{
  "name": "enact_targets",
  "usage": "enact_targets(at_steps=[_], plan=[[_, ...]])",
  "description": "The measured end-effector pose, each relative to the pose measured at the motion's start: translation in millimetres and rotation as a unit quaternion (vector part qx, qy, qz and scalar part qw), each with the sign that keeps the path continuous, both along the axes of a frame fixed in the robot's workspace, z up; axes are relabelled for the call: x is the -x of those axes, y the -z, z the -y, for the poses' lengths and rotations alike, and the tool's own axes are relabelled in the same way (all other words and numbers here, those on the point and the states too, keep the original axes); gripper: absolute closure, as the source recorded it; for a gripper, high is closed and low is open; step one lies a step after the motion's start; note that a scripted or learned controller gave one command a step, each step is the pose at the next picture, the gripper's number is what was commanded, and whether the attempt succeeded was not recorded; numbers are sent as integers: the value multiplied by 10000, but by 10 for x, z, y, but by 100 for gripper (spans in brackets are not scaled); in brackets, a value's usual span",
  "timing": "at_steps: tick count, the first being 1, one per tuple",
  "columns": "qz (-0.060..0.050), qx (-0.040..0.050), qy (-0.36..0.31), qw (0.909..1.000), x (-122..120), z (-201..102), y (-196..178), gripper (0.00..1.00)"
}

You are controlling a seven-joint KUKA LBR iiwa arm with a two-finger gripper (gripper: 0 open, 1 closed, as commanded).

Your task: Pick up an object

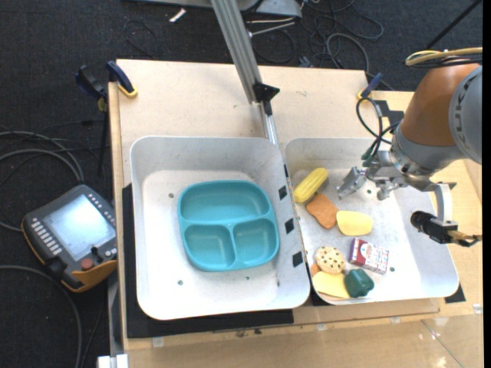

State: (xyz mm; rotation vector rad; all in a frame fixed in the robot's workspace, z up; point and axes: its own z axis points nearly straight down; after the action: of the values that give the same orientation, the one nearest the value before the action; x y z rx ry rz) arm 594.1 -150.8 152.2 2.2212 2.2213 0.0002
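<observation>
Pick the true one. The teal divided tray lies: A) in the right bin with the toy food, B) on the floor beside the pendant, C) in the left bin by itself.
C: the teal divided tray sits alone in the left bin, and the toy food is in the right bin.

Floor: I see dark carpet strewn with black cables.
Desk: pale wood top, clamps at its far corners.
Pole: a grey metal strut slants over the desk.
Pendant: my view shows a handheld screen unit on the floor, left.
</observation>
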Motion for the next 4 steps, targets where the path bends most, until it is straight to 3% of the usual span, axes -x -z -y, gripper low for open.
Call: enact_targets(at_steps=[1, 2, 4], plan=[[-24, -3, -1, 10000, 9, -7, 534, 0], [4, 3, 0, 10000, -5, -5, 400, 100], [36, 12, -8, 10000, 10, 46, -650, 100]])
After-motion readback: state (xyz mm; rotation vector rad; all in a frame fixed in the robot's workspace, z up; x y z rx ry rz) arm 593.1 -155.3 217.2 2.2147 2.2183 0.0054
